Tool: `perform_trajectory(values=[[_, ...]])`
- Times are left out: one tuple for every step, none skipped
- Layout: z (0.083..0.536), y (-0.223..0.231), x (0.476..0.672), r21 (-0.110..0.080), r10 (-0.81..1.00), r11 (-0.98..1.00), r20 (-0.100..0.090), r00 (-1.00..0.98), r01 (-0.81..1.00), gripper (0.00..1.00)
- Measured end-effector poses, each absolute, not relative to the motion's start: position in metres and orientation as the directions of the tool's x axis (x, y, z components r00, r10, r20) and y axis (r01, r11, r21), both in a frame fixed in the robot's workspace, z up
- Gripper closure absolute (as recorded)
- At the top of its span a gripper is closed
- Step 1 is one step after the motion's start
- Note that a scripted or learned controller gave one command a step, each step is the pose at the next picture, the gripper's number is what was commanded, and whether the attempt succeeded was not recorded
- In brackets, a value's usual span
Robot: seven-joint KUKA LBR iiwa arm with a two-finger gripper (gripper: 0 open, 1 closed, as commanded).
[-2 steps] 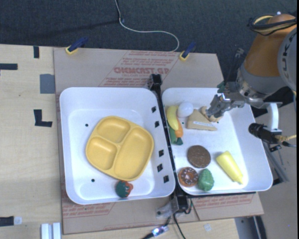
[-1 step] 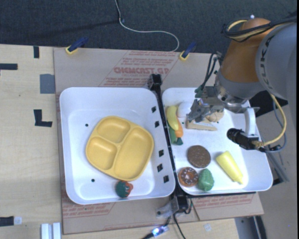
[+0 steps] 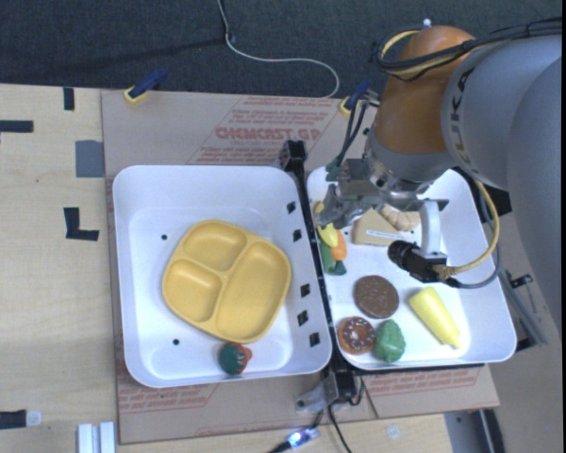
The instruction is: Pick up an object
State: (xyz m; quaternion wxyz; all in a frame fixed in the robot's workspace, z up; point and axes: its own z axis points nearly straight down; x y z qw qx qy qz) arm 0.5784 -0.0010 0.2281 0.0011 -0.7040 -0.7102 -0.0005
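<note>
Jaws (image 3: 332, 217) over right bin's (image 3: 486, 347) toys.

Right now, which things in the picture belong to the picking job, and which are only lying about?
For the job:
gripper, low in the right bin
small yellow-orange toy beside it
brown round piece
donut
green toy
yellow toy

Lying about:
left bin
yellow divided plate
small green-red toy
white cable
</note>
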Motion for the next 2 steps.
perform_trajectory(values=[[0.214,-0.013,0.581,-0.004,1.000,0.001,-0.002,-0.001,1.000,1.00],[0.235,-0.017,0.580,0.000,1.000,0.002,0.000,-0.002,1.000,1.00]])
